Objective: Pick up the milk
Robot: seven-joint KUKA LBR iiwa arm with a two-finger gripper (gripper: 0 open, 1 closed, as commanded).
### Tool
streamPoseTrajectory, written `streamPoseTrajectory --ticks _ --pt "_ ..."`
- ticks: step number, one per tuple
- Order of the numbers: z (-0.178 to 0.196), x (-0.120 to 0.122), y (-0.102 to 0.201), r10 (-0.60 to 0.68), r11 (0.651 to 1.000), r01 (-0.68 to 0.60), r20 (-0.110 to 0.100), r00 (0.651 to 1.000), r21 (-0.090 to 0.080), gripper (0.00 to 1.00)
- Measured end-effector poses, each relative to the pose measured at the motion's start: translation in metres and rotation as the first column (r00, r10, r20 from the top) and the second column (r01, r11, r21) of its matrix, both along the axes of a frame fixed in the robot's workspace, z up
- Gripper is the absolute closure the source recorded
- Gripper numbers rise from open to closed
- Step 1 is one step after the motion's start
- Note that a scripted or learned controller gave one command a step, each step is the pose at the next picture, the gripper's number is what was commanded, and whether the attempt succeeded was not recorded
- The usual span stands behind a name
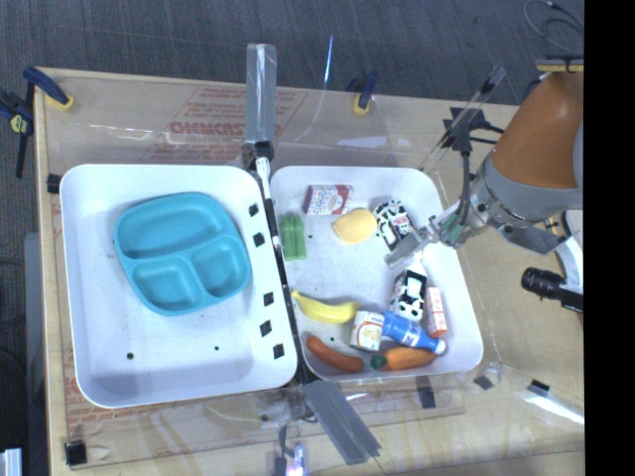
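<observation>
My gripper is over the right bin, low near its right-hand wall, arm coming in from the right. Can't tell if it's spread or closed; it reads as a grey blur at this angle. Nothing visibly held.

Milk: two cow-spotted cartons in the right bin, and I can't tell which is the target.
- upper cow-spotted carton: just above-left of my gripper, very close, contact unclear. Sits just beside the yellow lemon.
- lower cow-spotted carton: just below my gripper, apart from it. An orange-red packet lies against its right side.

Rest of the right bin:
- red-and-white carton near the top edge
- green block by the left wall
- banana lower left
- small printed box and blue bottle side by side near the bottom, bottle lying flat
- sausage and carrot along the bottom wall

Left bin: blue divided plate lying flat, upper middle. Well apart from my gripper.

Both cartons are down in the bin.
</observation>
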State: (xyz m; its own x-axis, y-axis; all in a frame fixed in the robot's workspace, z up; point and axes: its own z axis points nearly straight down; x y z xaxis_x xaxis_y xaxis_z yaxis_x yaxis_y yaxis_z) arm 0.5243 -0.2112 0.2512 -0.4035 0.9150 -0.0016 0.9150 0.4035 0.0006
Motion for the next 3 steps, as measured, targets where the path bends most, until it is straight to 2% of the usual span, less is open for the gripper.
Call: streamPoseTrajectory --ticks 1,2,3 --pt "-0.051 0.029 0.001 0.046 0.999 -0.046 -0.005 0.999 0.002 0.0" --pt "-0.16 0.076 0.001 0.018 1.0 -0.018 -0.003 1.0 0.002 0.0" --pt "-0.075 0.079 0.0 0.11 0.994 -0.11 0.0 0.994 0.0 0.0"
